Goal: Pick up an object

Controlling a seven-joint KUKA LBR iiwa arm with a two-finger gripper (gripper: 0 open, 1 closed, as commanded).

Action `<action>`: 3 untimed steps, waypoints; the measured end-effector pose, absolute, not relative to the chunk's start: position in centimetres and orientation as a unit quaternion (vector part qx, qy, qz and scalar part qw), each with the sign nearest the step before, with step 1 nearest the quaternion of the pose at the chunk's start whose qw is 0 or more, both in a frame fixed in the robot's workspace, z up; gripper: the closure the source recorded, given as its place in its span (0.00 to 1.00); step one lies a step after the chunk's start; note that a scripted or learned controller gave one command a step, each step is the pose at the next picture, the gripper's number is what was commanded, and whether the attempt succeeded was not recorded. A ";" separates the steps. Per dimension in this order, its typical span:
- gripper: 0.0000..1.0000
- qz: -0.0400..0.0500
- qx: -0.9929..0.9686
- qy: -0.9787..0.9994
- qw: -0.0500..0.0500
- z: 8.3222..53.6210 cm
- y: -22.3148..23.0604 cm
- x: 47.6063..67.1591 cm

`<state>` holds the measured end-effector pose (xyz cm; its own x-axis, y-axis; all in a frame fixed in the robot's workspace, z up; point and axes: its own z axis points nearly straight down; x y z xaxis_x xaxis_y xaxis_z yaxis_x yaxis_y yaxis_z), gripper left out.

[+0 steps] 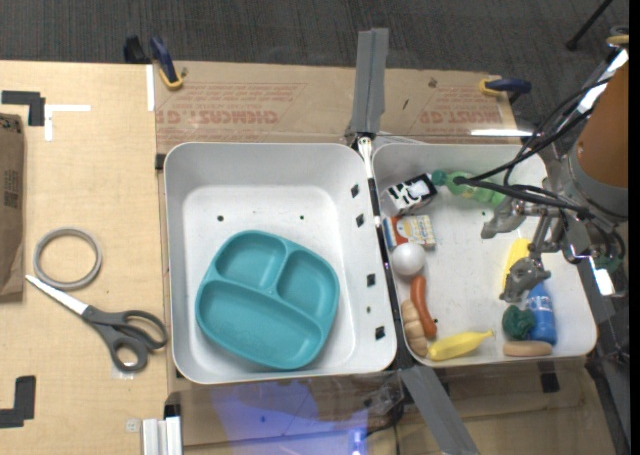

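Observation:
My gripper (509,252) hangs over the right part of the right bin (470,158), its two grey fingers (497,222) spread open. A small yellow piece (517,252) lies in the gap between them; I cannot tell whether they touch it. Just below sit a blue bottle (541,313), a dark green lump (517,323) and a tan piece (527,348). Further left in this bin are a yellow banana (460,344), a red-orange sausage (425,307), a white ball (408,260), a small printed pack (419,231), a black-and-white item (410,191) and a green item (476,191).
The left bin (190,183) holds a teal divided plate (266,299). On the bench to the left lie scissors (108,323), a roll of tape (67,256) and a brown bag (9,205). Cables run from the arm (605,143) across the right bin's far corner.

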<state>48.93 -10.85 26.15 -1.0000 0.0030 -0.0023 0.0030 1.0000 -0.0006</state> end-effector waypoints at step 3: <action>0.00 0.000 0.150 0.989 0.000 9.2 -21.0 51.6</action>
<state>51.61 -21.04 9.17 -0.9548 0.2973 -0.0006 0.2973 0.9548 0.0009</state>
